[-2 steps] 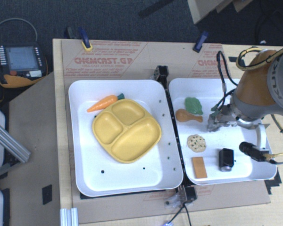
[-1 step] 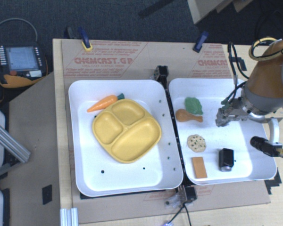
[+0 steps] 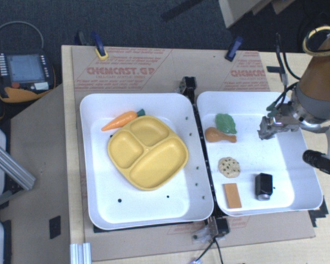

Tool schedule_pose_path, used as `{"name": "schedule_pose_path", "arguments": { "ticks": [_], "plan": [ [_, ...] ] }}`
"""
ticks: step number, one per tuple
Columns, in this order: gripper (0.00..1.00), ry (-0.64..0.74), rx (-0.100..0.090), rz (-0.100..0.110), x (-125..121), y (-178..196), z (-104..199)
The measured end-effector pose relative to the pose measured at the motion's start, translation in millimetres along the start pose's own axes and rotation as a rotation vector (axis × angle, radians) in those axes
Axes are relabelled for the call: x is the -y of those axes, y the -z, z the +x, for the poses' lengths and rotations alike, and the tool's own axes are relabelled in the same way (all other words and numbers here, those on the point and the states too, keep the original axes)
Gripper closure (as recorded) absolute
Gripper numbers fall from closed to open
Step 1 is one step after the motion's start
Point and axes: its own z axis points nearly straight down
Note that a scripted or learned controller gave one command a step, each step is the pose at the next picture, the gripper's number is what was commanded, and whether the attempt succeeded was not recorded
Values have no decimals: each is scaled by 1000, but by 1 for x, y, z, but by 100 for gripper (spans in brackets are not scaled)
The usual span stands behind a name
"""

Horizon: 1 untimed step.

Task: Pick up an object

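In the right bin [image 3: 302, 147], nearest the camera, lie a tan wafer [image 3: 231, 194] and a black block [image 3: 263, 185], then a cookie [image 3: 229, 166], then a drumstick [image 3: 219, 136] touching a green leafy piece [image 3: 226, 123]. The hand [image 3: 269, 128] hangs at the bin's right side, nothing visibly between its fingers; whether they are parted cannot be told. The black block, well apart from its neighbours, looks the easiest target: centre above it, then descend straight.

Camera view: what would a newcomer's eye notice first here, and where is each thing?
The big yellow divided plate in the left bin stands out first, with an orange carrot at its upper left edge. Next comes the gripper over the right bin, up and to the right of the small food items and the black object.
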Motion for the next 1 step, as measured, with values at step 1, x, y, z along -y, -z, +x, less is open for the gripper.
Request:
{"name": "schedule_pose_path", "arguments": {
  "ticks": [1],
  "plan": [
    [100, 1, 0, -1, 4, 59, 7]
  ]
}}
